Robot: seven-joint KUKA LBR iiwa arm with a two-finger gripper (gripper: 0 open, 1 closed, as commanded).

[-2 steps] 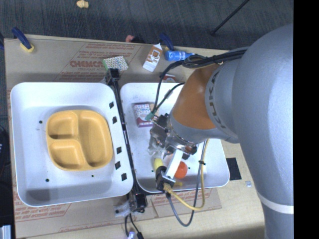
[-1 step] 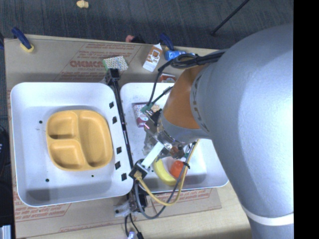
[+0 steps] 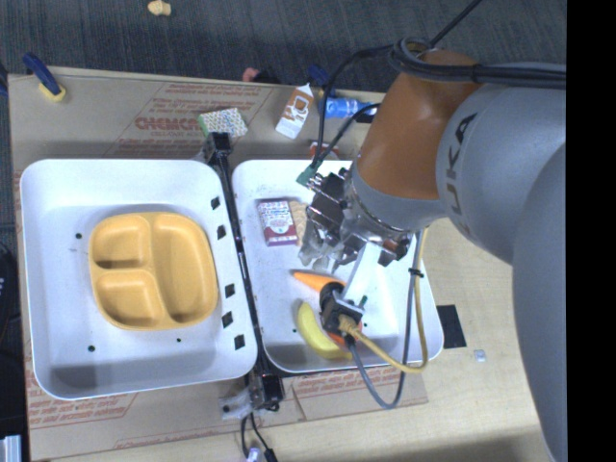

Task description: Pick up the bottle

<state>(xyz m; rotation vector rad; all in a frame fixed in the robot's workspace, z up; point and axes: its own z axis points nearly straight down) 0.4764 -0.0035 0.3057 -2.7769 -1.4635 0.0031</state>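
Observation:
My gripper (image 3: 320, 246) hangs low over the middle of the right bin (image 3: 412, 327), pointing down and to the left. The wrist and its cables cover the spot beneath it, and I cannot make out a bottle there. A small blue object (image 3: 340, 108), possibly a bottle lying on its side, rests on the cardboard behind the right bin, partly hidden by the arm. An orange carrot (image 3: 308, 280) lies just below the gripper, and a yellow banana (image 3: 316, 333) sits near the bin's front edge.
A dark red packet (image 3: 276, 221) lies in the right bin to the gripper's left. The left bin (image 3: 48, 258) holds a yellow divided plate (image 3: 152, 268). A small carton (image 3: 295, 112) and a patterned packet (image 3: 223, 121) lie behind the bins.

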